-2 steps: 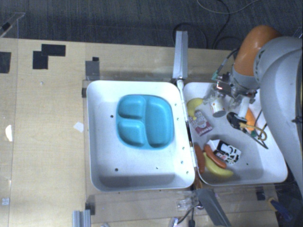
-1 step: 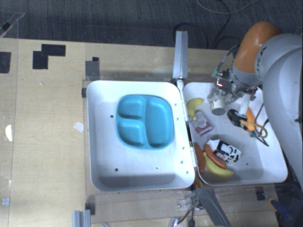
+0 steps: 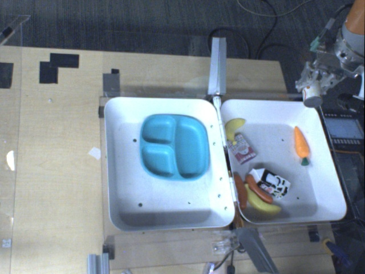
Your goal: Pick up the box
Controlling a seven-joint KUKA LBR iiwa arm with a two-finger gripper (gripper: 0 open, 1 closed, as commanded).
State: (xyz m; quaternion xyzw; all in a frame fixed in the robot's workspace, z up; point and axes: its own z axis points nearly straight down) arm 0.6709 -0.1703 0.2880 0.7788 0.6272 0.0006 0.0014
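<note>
— On the pale wooden tabletop (image 3: pixel 57 153), what sits furthest left?

— Black square markers near its upper left corner, then the left shallow white bin (image 3: pixel 122 210). A light blue plastic plate with three compartments (image 3: pixel 174 146) lies flat in its upper middle part.

— And past the divider?

— The right shallow white bin (image 3: pixel 325 204) lies just beside the left one, and a grey metal post (image 3: pixel 218 67) rises above where they meet. Against its left wall lies a pale yellow curved piece of toy fruit (image 3: pixel 234 128), with a small pink and white packet (image 3: pixel 243 148) just below it and touching it. Lower down, an orange-red toy sausage (image 3: pixel 241 191) lies along the same wall.

— Where is the box?

— The small black and white printed box (image 3: pixel 273 184) sits in the lower middle of the right bin, tilted. It rests against a second orange-red sausage (image 3: pixel 258 189) and a yellow toy banana (image 3: pixel 263 205) below it. An orange toy carrot with a green tip (image 3: pixel 301 144) lies well apart, near the upper right wall.

— And the arm?

— The grey two-finger gripper (image 3: pixel 312 90) hangs at the upper right corner of the right bin, well apart from the box. I cannot tell whether it is wide or narrow. Nothing shows in it.
</note>
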